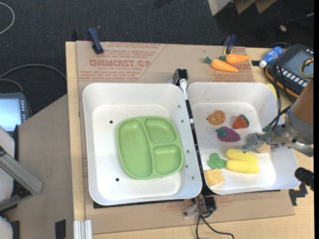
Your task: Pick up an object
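The right bin holds several toy foods: a brown pretzel, a red strawberry, a purple grape bunch, a green leafy piece, two yellow corn cobs lying side by side, and a yellow cheese wedge. My gripper reaches in from the right and hangs low over the bin, just above the upper corn cob and to the right of the grapes. Nothing can be seen held in it.
The left bin holds a green divided plate. Two toy carrots lie on the cardboard behind the right bin. A black and yellow device sits at the far right, and blue clamps grip the bench's back edge.
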